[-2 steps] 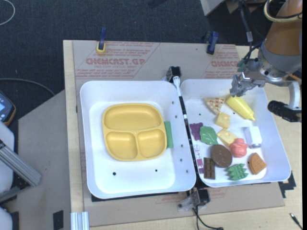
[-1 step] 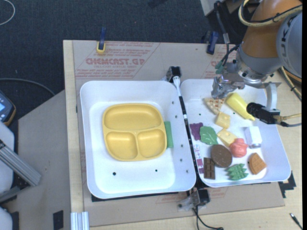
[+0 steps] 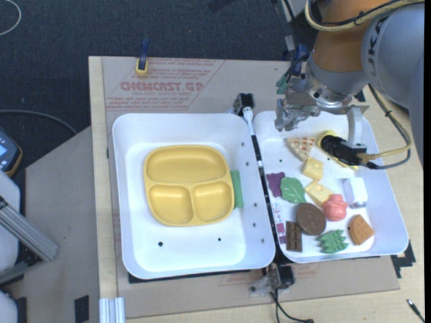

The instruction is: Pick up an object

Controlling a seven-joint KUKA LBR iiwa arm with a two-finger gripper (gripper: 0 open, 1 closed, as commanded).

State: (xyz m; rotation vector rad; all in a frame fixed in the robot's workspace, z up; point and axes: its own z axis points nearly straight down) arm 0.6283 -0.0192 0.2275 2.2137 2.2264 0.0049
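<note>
My gripper (image 3: 288, 121) hangs over the far left corner of the right bin (image 3: 390, 214), just above its floor. A pizza-slice toy (image 3: 301, 144) lies right below and to the right of it, untouched as far as I can see. Nearer the front lie two yellow cheese blocks (image 3: 312, 168), a purple piece (image 3: 275, 183), a green leaf (image 3: 293, 190), a brown round patty (image 3: 310, 219), a red-pink ball (image 3: 335, 208), a chocolate bar (image 3: 293, 235), a green fir-like piece (image 3: 333, 241) and an orange waffle (image 3: 361, 229).
The left bin (image 3: 128, 180) holds a yellow three-part plate (image 3: 187, 184) with a green strip (image 3: 236, 188) at its right edge. A white block (image 3: 355, 192) lies by the right bin's right side. The bins' shared wall (image 3: 259, 173) runs just left of the gripper.
</note>
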